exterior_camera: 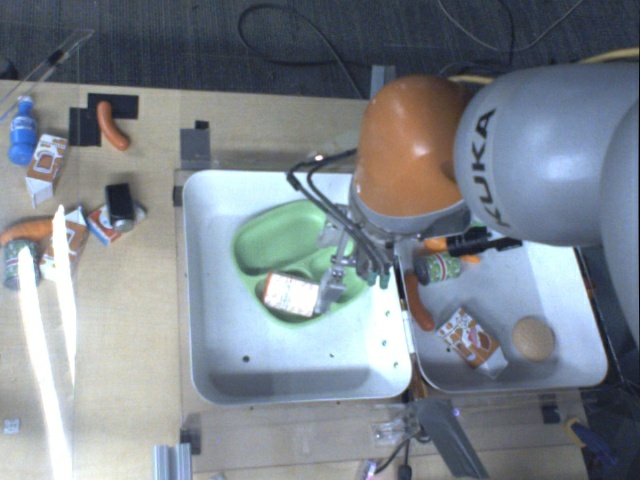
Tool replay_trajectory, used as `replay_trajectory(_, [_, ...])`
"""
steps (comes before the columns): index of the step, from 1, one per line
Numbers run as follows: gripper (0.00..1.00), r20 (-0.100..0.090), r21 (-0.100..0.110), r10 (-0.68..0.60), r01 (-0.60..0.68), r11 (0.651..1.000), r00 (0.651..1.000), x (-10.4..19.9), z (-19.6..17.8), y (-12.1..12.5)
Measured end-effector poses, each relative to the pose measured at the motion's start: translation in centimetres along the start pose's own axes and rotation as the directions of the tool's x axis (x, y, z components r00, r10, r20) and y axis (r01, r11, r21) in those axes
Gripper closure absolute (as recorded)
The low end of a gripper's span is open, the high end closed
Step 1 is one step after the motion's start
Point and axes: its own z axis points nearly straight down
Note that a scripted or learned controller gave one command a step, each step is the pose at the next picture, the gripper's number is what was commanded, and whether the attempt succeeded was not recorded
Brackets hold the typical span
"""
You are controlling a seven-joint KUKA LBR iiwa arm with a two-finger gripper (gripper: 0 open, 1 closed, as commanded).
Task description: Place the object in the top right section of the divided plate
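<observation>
Wooden worktop (120, 348); our tool (338, 280), grip unclear, beside a carton (290, 293) on the green plate (275, 238), risks knocking it aside

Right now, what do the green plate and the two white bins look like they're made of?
Green plate: seemingly moulded plastic, matte, with soft raised dividers and an even colour. Left bin and right bin: probably smooth plastic, slightly glossy, with rounded corners and faint glare on their floors. The look alone can't settle either.
</observation>
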Motion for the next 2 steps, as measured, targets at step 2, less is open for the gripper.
replay_trajectory(2, [1.0,0.003,0.0,-0.07,0.07,0.998,0.998,-3.9,-9.5,-0.2])
